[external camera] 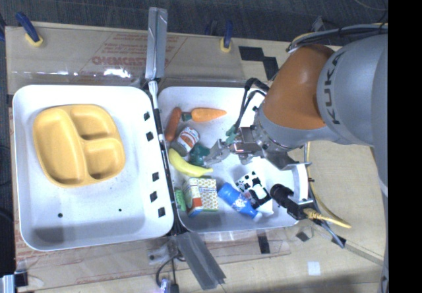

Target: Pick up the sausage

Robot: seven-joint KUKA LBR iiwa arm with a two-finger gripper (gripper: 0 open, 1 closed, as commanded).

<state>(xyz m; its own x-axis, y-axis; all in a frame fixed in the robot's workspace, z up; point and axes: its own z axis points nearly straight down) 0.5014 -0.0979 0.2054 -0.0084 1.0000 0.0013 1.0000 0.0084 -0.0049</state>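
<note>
The sausage [173, 124] is a reddish-brown stick lying almost upright along the left wall of the right bin [198, 95]. It touches a small can [188, 137] on its right side. My gripper [224, 146] hangs over the middle of that bin, to the right of the sausage and slightly nearer the front, above a green item [200, 152]. It is apart from the sausage. The grey wrist and orange band [297, 87] hide the right part of the bin.
An orange carrot [208, 114] lies at the back, with a banana [188, 165], a printed carton [203, 194], a blue bottle [236, 198] and a black-and-white item [254, 186] toward the front. The left bin [39, 226] holds a yellow divided tray [79, 143].
</note>
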